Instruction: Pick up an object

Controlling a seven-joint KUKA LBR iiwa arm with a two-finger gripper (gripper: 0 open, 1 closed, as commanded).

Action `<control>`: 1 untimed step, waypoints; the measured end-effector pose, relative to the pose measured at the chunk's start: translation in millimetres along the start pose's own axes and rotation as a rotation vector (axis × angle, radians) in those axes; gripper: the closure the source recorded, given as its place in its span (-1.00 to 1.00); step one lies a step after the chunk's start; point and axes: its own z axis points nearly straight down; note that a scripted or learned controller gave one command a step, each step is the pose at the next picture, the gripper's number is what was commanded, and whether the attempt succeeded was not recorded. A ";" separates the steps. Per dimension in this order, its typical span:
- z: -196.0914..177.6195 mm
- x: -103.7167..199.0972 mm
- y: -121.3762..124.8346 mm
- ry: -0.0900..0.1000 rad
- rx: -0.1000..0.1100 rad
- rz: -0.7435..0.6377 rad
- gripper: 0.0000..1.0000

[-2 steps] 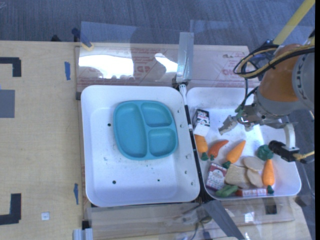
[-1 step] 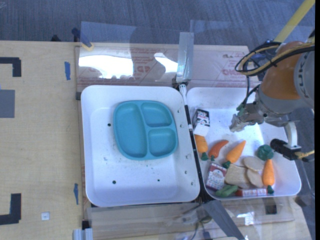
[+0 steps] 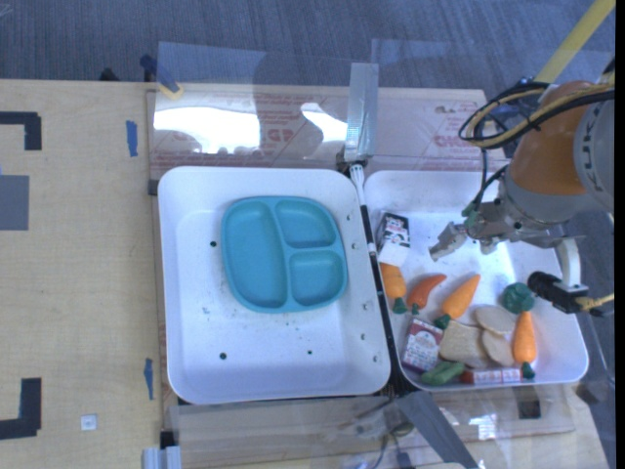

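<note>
Arm: comes in from the right, orange band [image 3: 547, 154] high over the right bin [image 3: 576, 360], wrist angled down and leftward.
Gripper [image 3: 447, 244]: hangs above the bin's upper middle, tips pointing left; nothing seen between them.
Jaws: cannot tell whether parted or closed from this angle.
Right bin contents: toy food heaped in the lower half, below the gripper.
Carrots: one [image 3: 459, 296] slanted just under the gripper, another [image 3: 524, 337] upright near the right wall.
Bread slices [image 3: 477, 338]: stacked low in the bin, between the two carrots.
Small carton [image 3: 393, 236]: by the left wall, left of the gripper.
Left bin [image 3: 186, 291]: holds a teal divided plate [image 3: 283, 252], lying flat at centre.
</note>
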 end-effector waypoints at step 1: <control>25.2 -1.5 -84.3 0.000 0.000 -0.036 -1.00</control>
